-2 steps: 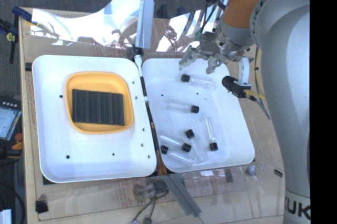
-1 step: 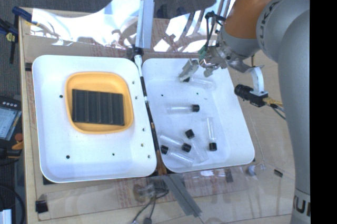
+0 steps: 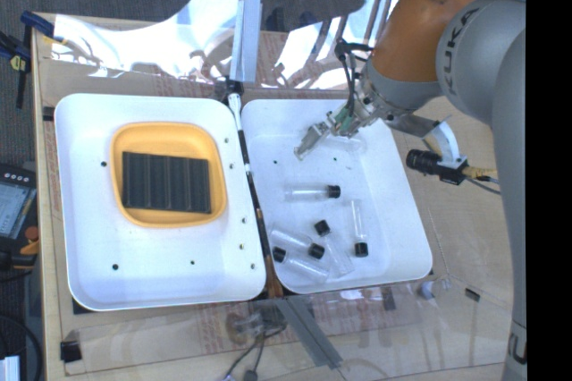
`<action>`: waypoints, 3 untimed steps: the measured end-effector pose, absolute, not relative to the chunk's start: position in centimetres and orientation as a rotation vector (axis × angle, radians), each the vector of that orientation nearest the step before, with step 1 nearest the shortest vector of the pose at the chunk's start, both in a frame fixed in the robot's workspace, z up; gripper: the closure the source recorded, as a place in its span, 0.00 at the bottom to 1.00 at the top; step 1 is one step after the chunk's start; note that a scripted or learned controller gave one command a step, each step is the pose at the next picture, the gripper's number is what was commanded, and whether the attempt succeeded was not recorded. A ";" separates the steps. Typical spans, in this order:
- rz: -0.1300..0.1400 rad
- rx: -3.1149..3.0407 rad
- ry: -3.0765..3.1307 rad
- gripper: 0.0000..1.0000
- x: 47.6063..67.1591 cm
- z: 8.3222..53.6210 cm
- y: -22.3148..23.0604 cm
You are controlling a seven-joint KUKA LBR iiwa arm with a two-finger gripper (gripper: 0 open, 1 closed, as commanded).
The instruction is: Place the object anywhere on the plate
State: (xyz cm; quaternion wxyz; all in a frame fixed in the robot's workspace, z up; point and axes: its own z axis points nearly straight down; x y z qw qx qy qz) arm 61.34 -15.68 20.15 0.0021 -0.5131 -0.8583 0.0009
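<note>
From my seat, I judge the job barely begun: the yellow, rounded-square plastic plate [image 3: 134, 147] with a dark ribbed insert sits in the left shallow white bin [image 3: 80, 263] with nothing on it. The objects, small clear plastic vials with black caps [image 3: 313, 190], all lie loose in the right shallow white bin [image 3: 407, 236], scattered toward its near half. They look smooth, slim and cylindrical, likely to roll. The grey metal pincer [image 3: 313, 140] hangs over the far part of the right bin, tilted, apart from the vials; I see nothing between its tips, and I cannot tell whether it is spread or closed. Picking, carrying across and setting down all remain. Crinkled reflective foil [image 3: 197, 21] lines the desk's far edge.
</note>
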 end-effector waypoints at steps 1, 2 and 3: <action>0.002 -1.649 -2.673 0.00 61.5 22.8 -16.6; 0.002 -1.557 -2.727 0.00 59.5 19.6 -20.2; 0.001 -1.479 -2.768 0.00 57.3 19.1 -20.9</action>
